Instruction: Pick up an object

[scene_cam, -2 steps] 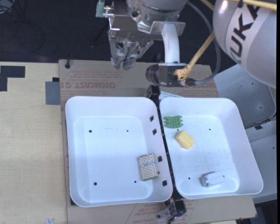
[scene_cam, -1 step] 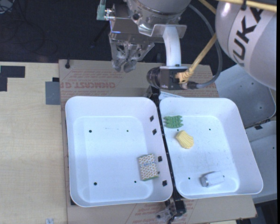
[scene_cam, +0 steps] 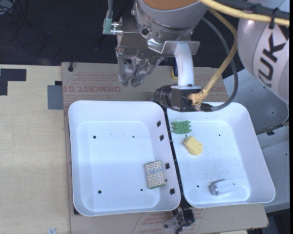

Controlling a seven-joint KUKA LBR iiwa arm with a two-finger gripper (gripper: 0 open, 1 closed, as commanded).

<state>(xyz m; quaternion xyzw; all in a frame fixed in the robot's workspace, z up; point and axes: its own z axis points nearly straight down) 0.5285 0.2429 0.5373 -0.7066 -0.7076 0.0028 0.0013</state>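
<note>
Robotics lab, test bench. Big grey industrial arm [scene_cam: 268, 48] with orange band above wrist looms over two white bins [scene_cam: 88, 130], yellow cable [scene_cam: 219, 77] looping down beside it. Bins sit side by side on cardboard sheet [scene_cam: 97, 82], itself on pale plywood bench [scene_cam: 24, 150] left of bins. Loose black cables [scene_cam: 19, 13] trail on dark floor beyond bins.

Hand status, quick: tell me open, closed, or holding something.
Hand: raised above the bench behind the left bin; nothing visible in it. Whether it is open or closed cannot be told from the camera view.
</note>
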